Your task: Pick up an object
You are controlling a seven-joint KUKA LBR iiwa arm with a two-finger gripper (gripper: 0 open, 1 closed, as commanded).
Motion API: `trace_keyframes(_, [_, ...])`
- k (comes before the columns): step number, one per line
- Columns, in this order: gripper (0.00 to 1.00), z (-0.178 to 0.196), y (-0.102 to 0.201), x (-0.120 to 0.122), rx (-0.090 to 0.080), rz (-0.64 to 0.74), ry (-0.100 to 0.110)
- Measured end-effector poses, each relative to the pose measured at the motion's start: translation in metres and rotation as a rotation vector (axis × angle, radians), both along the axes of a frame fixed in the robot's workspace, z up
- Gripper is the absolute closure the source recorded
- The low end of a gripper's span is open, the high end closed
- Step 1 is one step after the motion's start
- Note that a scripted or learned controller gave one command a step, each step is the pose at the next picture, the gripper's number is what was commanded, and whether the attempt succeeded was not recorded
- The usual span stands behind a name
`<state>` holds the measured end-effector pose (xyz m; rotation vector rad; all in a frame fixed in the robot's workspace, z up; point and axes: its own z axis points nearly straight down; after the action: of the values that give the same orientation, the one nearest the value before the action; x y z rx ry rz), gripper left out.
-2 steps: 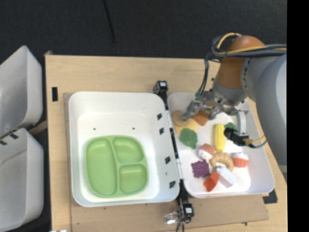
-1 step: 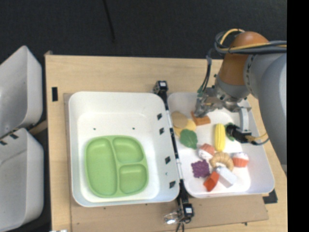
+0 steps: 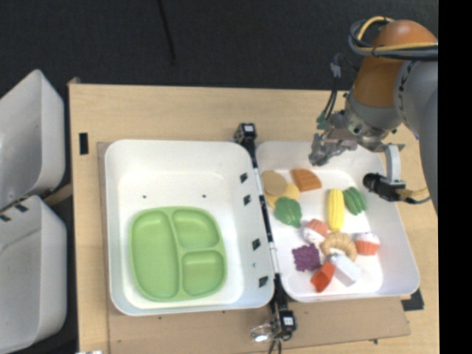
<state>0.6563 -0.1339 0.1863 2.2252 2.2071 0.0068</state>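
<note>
Two white bins, toy food in right; no legible writing; fingers' state indiscernible.

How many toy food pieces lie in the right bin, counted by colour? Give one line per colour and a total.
Toy food in the right bin, as far as the pile shows:
Green: 2
Yellow: 2
Orange: 1
Tan: 2
Purple: 1
Red: 1
Red-and-white: 2
White: 1
Total: 12

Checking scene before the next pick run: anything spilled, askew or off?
Nothing stands out. The toy food sits piled inside the right bin, none over its rim. The green divided tray lies flat in the left bin. The gripper hovers at the right bin's far edge.
</note>
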Motion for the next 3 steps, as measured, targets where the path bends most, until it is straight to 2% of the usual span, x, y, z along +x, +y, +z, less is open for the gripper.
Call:
trace_keyframes(1, [1.00, 0.054, -0.002, 0.001, 0.001, 0.006, 0.003])
trace_keyframes(3, [1.00, 0.051, 0.111, 0.012, 0.002, 0.012, 0.006])
